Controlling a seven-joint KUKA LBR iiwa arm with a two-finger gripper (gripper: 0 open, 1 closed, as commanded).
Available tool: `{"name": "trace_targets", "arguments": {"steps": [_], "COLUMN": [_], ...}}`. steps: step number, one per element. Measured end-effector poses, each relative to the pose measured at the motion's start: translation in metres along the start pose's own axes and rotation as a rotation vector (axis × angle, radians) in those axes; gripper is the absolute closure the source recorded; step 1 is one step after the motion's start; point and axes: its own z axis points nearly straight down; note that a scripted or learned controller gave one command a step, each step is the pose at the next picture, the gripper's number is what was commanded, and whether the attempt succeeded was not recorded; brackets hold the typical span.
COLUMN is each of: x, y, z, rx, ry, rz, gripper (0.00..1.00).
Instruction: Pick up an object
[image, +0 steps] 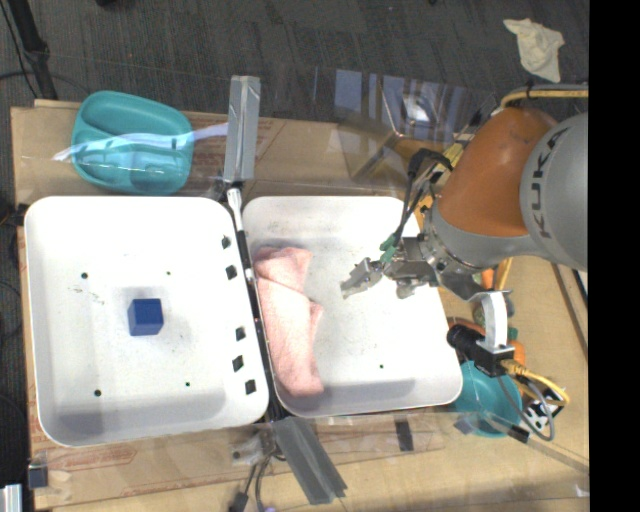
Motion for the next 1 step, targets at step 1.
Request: {"name": "trace_targets", "arguments": {"steps": [1], "x": [0.0124], "y": [0.0493], "z": [0.144], "rx": [-0.008], "ry": [-0.002], "rz": [-0.228], "gripper": [0.0]}}
